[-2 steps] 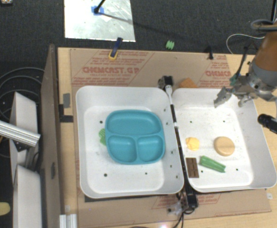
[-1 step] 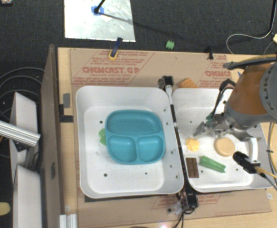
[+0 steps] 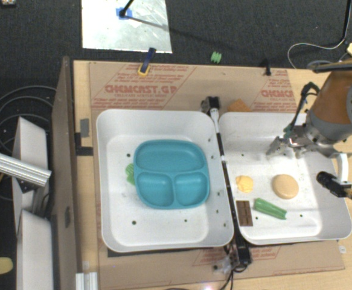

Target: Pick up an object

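The counter [image 3: 163,80] carries two shallow white bins side by side; the right bin [image 3: 320,228] serves here as the landmark. The arm [image 3: 339,101] enters from the right edge of the view, where most of its grey body is cut off; the orange band is visible above the wrist. The gripper [image 3: 286,145] sits over the upper half of the right bin; its two fingers are spread apart with nothing between them, though the fingertips are small and their exact gap is hard to read.

Inside the right bin, below the gripper: a round tan object [image 3: 285,185] near the centre; a small yellow object [image 3: 244,183] toward the left wall; a green elongated object [image 3: 270,209] lying at a slant below those two; a dark brown rectangular piece [image 3: 244,212] at the lower left wall.

Left of the right bin, the left bin [image 3: 112,222] holds a blue divided tray [image 3: 171,173]; a green item [image 3: 130,173] is mostly hidden under the tray's left edge, identity unclear.
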Controlling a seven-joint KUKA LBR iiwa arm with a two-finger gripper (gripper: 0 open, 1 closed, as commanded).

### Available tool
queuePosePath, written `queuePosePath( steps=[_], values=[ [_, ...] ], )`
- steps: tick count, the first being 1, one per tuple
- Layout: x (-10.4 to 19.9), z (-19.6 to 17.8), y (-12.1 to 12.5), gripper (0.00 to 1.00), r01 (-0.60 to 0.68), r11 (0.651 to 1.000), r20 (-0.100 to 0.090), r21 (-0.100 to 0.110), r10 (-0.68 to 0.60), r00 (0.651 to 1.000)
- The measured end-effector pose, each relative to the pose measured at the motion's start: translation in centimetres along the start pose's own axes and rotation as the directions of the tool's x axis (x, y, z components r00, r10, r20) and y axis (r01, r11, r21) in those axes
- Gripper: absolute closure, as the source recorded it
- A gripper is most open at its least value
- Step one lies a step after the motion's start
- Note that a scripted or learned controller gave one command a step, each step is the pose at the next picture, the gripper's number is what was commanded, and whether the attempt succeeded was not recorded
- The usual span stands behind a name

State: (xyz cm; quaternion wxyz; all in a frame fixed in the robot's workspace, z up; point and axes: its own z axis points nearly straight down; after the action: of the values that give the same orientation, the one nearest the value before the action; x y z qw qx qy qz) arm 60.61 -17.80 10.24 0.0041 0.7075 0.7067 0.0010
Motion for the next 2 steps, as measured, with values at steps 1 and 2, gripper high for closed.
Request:
queuePosePath(
  steps=[1,2],
  values=[
    [0.1,-7.6,-6.0,0.0,0.0,1.0,-0.003,0.003,0.0,1.0],
    [1.8,-0.7,-8.3,0.0,0.002,1.0,-0.007,0.013,-0.002,1.0]
  ],
)
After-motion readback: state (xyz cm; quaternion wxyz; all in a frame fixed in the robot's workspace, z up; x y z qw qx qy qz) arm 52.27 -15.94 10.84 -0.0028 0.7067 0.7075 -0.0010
